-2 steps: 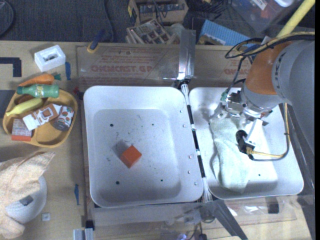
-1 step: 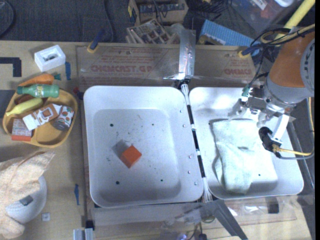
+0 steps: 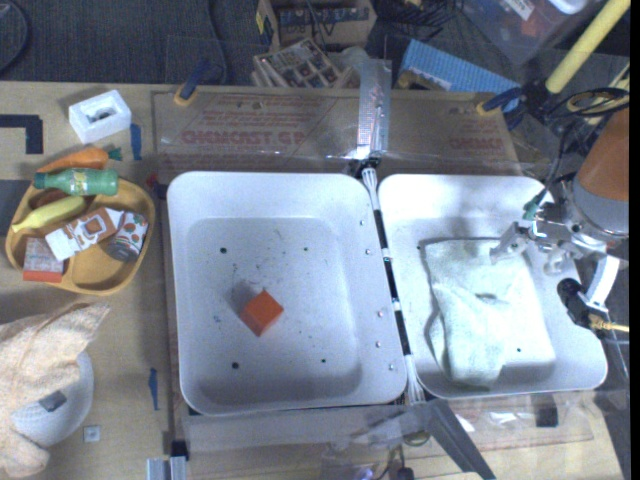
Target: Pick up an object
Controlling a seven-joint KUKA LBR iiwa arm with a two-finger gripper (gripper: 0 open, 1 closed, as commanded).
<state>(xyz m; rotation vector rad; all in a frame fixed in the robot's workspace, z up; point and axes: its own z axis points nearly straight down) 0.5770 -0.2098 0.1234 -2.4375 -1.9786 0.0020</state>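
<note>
Camera view, looking down at a slant on two white bins set side by side on the desk. In the left bin, toward lower centre, an orange cube: lying alone on the flat floor, well apart from every wall, one corner turned toward the bottom of the frame. Probably the easier target for that reason, with bare floor on all sides and nothing to snag.

In the right bin, a crumpled white cloth, spread from the middle down to the lower wall and covering most of the floor there. Soft and low, so likely harder to pinch cleanly.

At right of frame, the grey arm with its orange band, reaching in over the right bin's right rim. Below it the pincer, hanging over the cloth's upper right corner, near it or perhaps touching. Cannot tell whether apart or together; nothing seen clamped in it.

Judging by this, pick not yet made. To reach the cube, need to lift clear of the divider between the bins, where both rims meet, then cross left. Plenty of room for a straight descent there; tighter over the cloth, close to the right wall.
</note>
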